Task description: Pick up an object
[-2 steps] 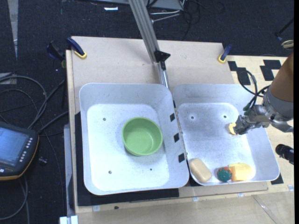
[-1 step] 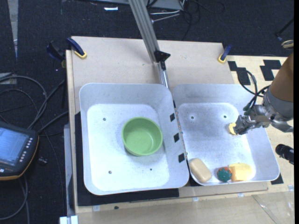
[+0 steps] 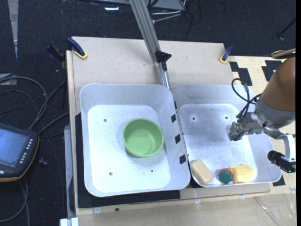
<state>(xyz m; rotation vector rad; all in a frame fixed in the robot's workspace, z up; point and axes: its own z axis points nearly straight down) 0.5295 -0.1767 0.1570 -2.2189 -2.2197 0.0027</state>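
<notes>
Nearest the camera, along the near edge of the right bin [image 3: 263, 173], three small things lie in a row: a tan oblong block [image 3: 201, 172] at the left, a small teal object [image 3: 226, 175] in the middle, and a yellow piece [image 3: 242, 173] at the right, touching or nearly touching the teal one. Any of these could serve as the object to pick up. In the left bin [image 3: 94, 126] a green bowl [image 3: 143, 137] sits upright near the middle, well apart from the arm.

Farther back, the tool [image 3: 235, 132] hangs over the bare floor of the right bin, beyond the yellow piece and clear of all three things. Nothing is visible in it; how far open it stands cannot be told at this angle.

The step in hand looks like the approach, with no grasp made yet. The next move calls for bringing the tool toward the near edge, centring it over one item, likely the yellow piece or the tan block, then descending without nudging the neighbours or the bin wall.

The desk [image 3: 122, 60] lies beyond the bins.
</notes>
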